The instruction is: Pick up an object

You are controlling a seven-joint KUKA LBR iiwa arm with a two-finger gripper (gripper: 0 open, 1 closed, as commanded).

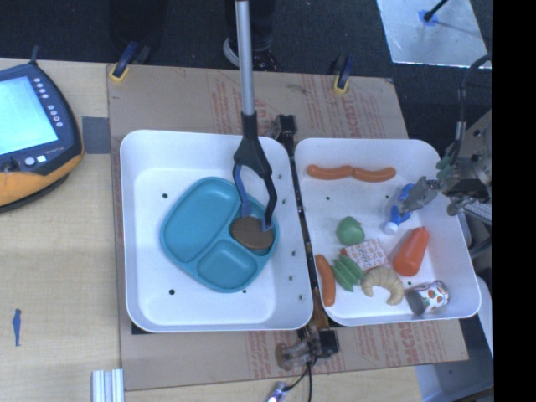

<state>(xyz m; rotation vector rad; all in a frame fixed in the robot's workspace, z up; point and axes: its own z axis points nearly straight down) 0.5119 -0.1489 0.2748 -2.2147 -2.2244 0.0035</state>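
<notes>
Hovering at three o'clock of the right bin [452, 170], the gripper [410, 203] has a grip state I cannot tell; the orange carrot [410, 251] lies just toward six o'clock, long axis near twelve-to-six.

A pale wooden bench [59, 258] filled the lower part of the scene, with a brown cardboard sheet [209, 107] laid over it and fixed at its far edge by two clamps [124, 60] with yellow tips. At the left edge sat a handheld control pendant [33, 132] with a lit screen and an orange underside. Beyond the bench the floor [75, 15] was dark carpet, with a pale sheet [435, 19] lying on it at the upper right.
</notes>
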